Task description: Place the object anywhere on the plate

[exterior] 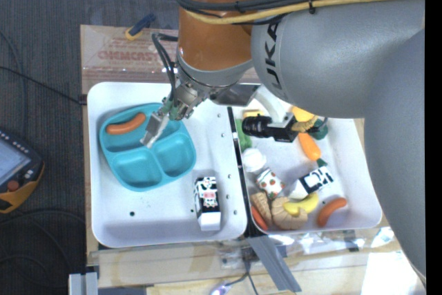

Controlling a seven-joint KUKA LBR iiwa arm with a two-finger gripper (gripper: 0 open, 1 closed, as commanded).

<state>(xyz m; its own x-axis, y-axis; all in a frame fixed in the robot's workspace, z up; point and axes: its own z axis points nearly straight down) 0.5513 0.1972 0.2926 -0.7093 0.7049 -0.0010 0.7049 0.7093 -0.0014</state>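
The big grey arm point(331, 38) comes in from three o'clock, with its orange band point(217, 7) up at twelve o'clock. Its tool point(153, 133) hangs over the blue plate point(148, 173) in the left bin point(138, 221). The tool's thin fingers point(148, 138) sit close together with nothing seen between them.

The plate has three parts. A toy hot dog point(126, 125) lies in the part at ten o'clock on the plate, just beside the tool, at about nine o'clock from it (whether they touch is hard to tell).

A little black and white milk box point(207, 202) lies in the same bin, at about four o'clock from the plate and off it.

The right bin point(359, 169) holds a pile of toys: a carrot point(310, 146), a banana point(302, 204), another hot dog point(332, 210) and a white ball point(253, 160).

Both bins sit on the table point(114, 52).
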